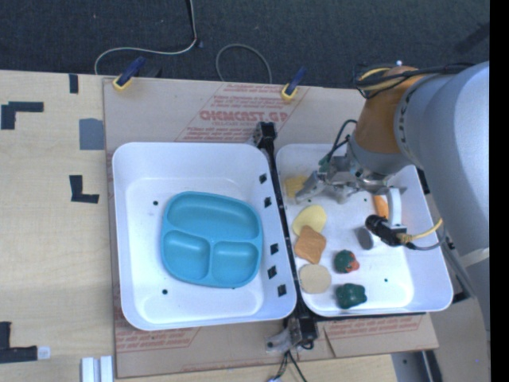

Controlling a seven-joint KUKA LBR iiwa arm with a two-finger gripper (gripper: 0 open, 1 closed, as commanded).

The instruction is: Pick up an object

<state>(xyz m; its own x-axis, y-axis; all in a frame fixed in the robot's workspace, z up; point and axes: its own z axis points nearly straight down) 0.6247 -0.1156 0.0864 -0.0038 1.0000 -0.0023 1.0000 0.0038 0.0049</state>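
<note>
Nearest you, along the front edge of the right bin (398, 305), sit a dark green piece (351, 295) and a pale round disc (315, 278). Behind them lie a brown square slab (310, 245), a yellow lump (311, 218), a small green and red item (345, 262), a grey bit (365, 238) and an orange piece (381, 205). Another yellow piece (295, 186) rests near the bin's back left corner. Any of these could serve as the object to pick.

Your gripper (347, 183) hangs low over the back of that bin, just beside the yellow piece at the corner. You cannot tell from this slant whether it is open or closed, and nothing shows as held.

To do this step well, I judge you should choose a piece that stands apart from its neighbours. The yellow lump, brown slab and pale disc lie close in a row, so a descent there may nudge two at once. The grey bit has more room around it. Come down centred, clear of the bin wall.

Red print on the cardboard (231, 118) under the bins reads partly as "CHICKCRAFT", though that is uncertain. The left bin (127, 213) holds a blue divided tray (211, 239).
</note>
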